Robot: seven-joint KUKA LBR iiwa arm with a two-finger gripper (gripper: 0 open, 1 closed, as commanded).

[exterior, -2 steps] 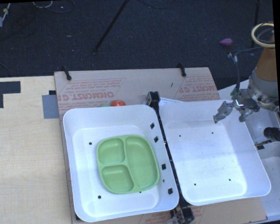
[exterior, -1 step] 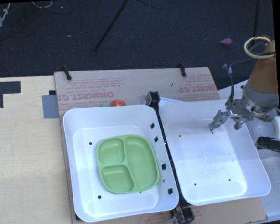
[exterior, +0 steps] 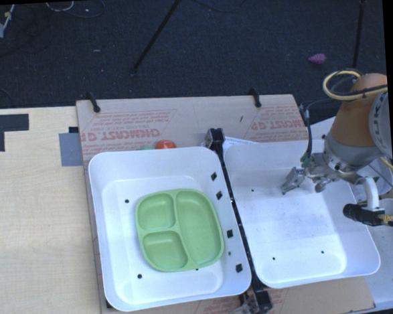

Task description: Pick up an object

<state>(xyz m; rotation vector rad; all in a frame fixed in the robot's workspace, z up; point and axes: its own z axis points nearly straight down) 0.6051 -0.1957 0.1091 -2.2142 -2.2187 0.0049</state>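
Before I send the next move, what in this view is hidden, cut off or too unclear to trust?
- Small orange and green objects behind the left white bin: its far rim hides most of them, so they cannot be identified.
- End effector over the right white bin: too small and blurred to show its state or any load.
- Grey arm: cut off at the right.
- Green three-compartment plastic tray: its underside is hidden.

Two white bins [exterior: 116, 259] sit side by side on the cardboard-covered bench [exterior: 181, 124].
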